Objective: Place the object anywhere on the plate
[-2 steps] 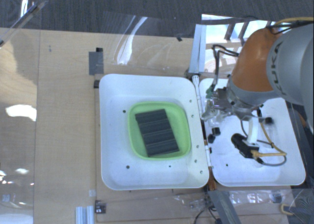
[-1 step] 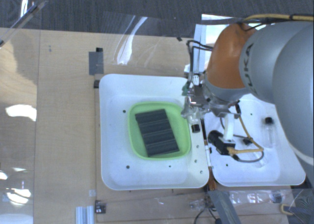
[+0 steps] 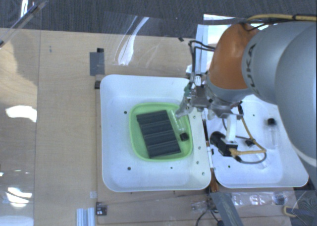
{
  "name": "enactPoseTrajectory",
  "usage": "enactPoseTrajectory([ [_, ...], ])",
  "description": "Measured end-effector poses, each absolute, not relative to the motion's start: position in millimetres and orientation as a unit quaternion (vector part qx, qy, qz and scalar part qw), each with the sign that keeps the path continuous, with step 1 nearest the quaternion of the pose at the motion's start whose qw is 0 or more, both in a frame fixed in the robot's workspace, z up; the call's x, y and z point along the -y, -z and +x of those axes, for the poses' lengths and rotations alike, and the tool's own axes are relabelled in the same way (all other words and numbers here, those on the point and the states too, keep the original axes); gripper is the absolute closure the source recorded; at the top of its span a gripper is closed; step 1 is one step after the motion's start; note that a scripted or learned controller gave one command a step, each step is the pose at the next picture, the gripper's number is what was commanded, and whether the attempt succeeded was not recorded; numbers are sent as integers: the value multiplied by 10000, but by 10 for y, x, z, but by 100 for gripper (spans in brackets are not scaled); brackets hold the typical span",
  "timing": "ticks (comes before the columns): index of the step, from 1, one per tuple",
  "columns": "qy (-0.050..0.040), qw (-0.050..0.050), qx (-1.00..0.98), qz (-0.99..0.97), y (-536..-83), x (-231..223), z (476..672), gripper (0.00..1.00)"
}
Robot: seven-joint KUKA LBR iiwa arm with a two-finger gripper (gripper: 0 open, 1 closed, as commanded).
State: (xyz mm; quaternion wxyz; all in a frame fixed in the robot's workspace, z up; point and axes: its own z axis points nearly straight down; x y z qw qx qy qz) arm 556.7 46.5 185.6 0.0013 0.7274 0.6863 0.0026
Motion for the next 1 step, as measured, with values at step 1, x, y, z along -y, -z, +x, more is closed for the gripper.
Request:
enactPoseTrajectory([
  [1,-21,21,-6707,7417,-1854,76,5930,0],
])
